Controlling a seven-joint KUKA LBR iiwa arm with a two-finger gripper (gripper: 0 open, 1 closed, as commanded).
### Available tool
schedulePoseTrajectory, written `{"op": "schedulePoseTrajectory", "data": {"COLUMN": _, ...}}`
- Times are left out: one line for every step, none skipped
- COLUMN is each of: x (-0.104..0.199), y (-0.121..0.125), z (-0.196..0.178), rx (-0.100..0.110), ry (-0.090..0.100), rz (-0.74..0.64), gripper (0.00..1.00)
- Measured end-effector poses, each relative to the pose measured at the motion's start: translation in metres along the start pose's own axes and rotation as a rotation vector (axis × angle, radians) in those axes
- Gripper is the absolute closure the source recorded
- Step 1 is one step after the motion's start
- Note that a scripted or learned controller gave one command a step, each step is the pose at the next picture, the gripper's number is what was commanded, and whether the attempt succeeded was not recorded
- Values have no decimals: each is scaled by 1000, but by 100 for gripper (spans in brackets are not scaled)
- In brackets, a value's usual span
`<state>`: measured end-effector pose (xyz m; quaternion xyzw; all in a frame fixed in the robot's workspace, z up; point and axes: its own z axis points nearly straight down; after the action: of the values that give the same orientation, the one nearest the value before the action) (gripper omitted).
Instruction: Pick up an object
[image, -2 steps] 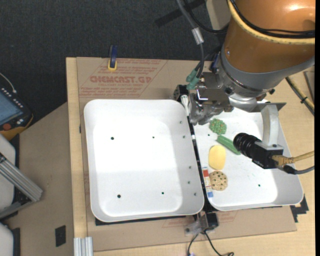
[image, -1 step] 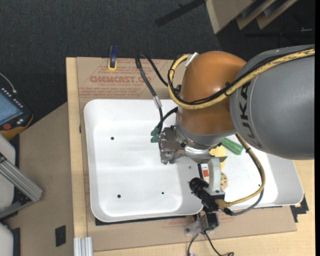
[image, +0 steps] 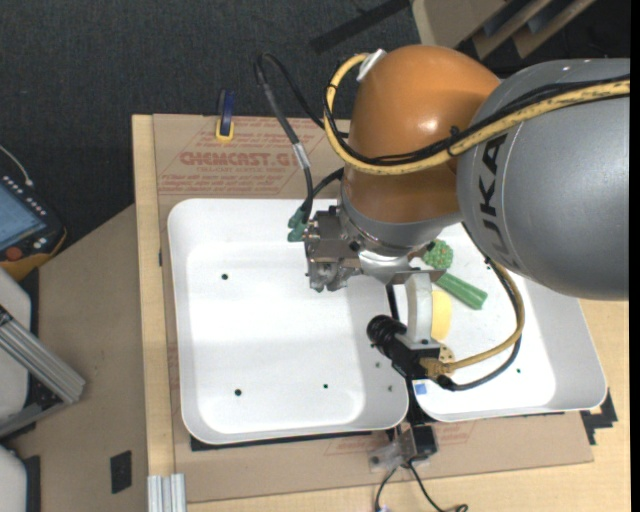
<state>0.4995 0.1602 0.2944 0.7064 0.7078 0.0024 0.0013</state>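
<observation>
Since the claw hangs over the left bin, its opening impossible to tell, while the green object lies in the right bin, this looks like the approach, next needing a shift above it.
</observation>
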Motion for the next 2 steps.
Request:
{"op": "schedulePoseTrajectory", "data": {"x": 21, "y": -20, "z": -112, "rx": -8, "ry": 5, "rz": -3, "gripper": 100}}
{"op": "schedulePoseTrajectory", "data": {"x": -10, "y": -20, "z": -85, "rx": 10, "ry": -3, "rz": 6, "gripper": 100}}
